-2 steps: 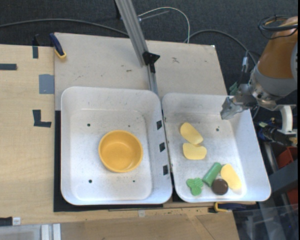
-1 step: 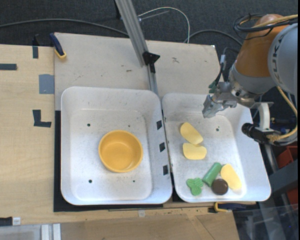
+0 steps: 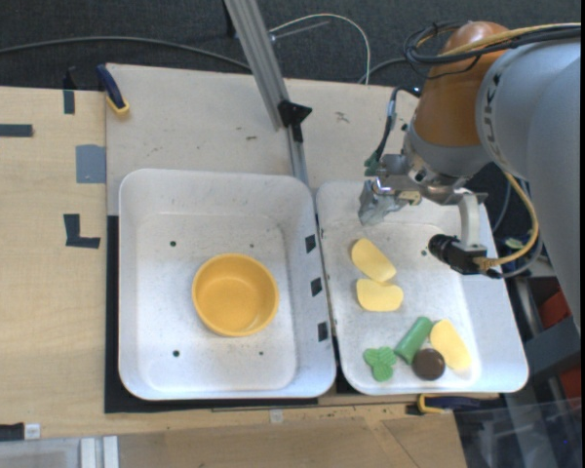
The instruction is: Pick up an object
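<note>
My gripper [image 3: 375, 206] hangs over the far end of the right bin [image 3: 487, 291], its metal fingers pointing down with nothing visible between them. Just below it lie two pale yellow pieces, one [image 3: 372, 259] nearer the gripper and one [image 3: 379, 295] under that. At the bin's near end sit a green cylinder [image 3: 413, 338], a green leafy piece [image 3: 378, 362], a brown ball [image 3: 429, 363] and another yellow piece [image 3: 450, 345]. A yellow bowl [image 3: 235, 293] sits in the left bin [image 3: 156, 213].
A slanted metal pole [image 3: 263, 57] crosses above the divide between the bins. Cables loop behind the arm at upper right. Wooden bench top extends to the left.
</note>
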You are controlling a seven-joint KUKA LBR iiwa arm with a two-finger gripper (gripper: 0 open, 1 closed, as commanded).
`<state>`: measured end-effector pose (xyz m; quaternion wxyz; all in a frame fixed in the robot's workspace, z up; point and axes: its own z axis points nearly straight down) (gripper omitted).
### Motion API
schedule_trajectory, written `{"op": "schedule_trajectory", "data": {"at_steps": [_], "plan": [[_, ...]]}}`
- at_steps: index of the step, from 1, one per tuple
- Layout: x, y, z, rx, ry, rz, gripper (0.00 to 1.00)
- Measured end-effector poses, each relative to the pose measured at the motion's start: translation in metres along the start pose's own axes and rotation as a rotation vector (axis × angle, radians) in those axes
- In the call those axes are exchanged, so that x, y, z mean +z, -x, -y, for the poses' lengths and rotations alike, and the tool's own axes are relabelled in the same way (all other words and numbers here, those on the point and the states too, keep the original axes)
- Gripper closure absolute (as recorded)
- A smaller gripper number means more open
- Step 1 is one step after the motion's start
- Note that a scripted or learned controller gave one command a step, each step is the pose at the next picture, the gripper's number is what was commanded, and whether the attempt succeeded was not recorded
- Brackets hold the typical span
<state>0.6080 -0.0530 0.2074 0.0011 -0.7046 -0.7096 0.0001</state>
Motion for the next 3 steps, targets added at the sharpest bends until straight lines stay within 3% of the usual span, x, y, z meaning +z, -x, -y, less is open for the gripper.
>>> {"op": "schedule_trajectory", "data": {"at_steps": [3], "plan": [[-0.012, -0.142, -0.033, 0.001, 0.0, 0.0, 1.0]]}}
